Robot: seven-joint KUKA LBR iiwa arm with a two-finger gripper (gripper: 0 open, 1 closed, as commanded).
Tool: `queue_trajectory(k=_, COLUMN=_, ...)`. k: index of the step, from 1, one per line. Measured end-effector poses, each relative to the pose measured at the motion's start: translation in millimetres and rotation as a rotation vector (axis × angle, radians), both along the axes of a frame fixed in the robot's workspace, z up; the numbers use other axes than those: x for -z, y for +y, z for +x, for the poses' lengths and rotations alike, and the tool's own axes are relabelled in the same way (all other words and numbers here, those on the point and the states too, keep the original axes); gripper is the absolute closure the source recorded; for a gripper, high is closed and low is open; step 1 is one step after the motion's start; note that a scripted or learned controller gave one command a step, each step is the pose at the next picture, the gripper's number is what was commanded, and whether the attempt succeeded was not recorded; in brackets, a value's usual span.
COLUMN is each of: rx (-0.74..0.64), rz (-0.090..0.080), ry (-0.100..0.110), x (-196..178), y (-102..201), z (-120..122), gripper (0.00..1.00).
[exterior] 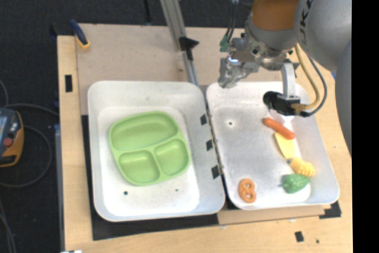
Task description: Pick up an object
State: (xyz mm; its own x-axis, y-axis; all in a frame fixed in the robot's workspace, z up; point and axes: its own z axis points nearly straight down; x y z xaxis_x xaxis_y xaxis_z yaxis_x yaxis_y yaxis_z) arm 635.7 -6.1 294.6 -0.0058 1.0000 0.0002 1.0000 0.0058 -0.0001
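Camera view: gripper (pixel 228 77) at right bin (pixel 237 145) far-left corner, state indeterminable; lower squarely over carrot (pixel 278 127)

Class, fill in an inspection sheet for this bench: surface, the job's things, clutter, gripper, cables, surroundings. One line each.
Surface: wooden bench bearing left bin and right bin side by side.
Job's things: in the right bin, carrot, yellow corn, green broccoli piece, orange pretzel.
Clutter: green divided tray in the left bin.
Gripper: gripper above the right bin's far left corner, holding nothing seen.
Cables: cables loop beside the wrist; more on the floor at left.
Surroundings: aluminium post, dark floor.
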Motion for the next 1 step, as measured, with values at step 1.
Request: queue_trajectory(k=1, rx=-0.001, rz=0.0, ry=0.001, x=19.9, y=59.0, z=4.9, gripper=1.0)
